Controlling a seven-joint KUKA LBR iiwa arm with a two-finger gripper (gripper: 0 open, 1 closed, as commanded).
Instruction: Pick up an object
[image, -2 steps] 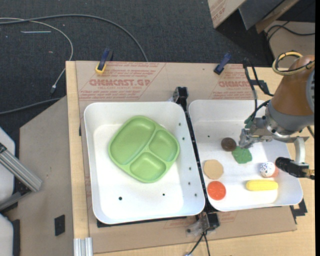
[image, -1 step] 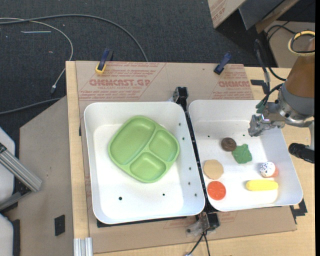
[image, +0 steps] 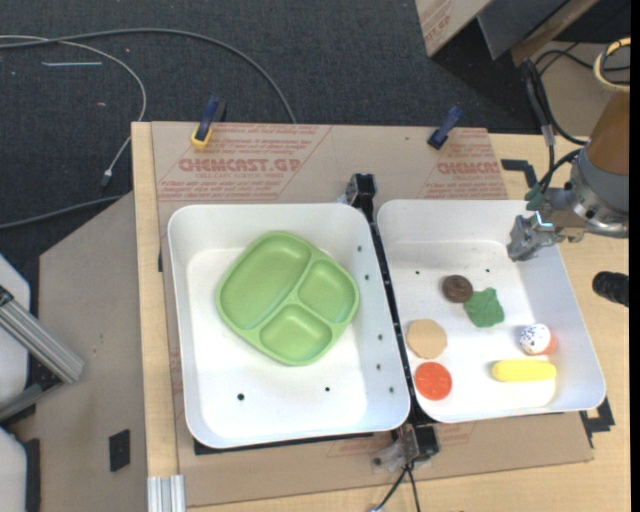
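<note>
Six small items sit low in right bin (image: 570, 300), nearest being brown disc (image: 458, 289) at roughly 8 o'clock from gripper (image: 524, 243) hovering at bin's upper edge; can't tell its grip state.

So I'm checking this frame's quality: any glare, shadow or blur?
Camera view: even lighting, the white bins bright but not washed out; soft shadow under the green plate; small items sharp; the gripper slightly blurred at the right bin's far corner.
</note>
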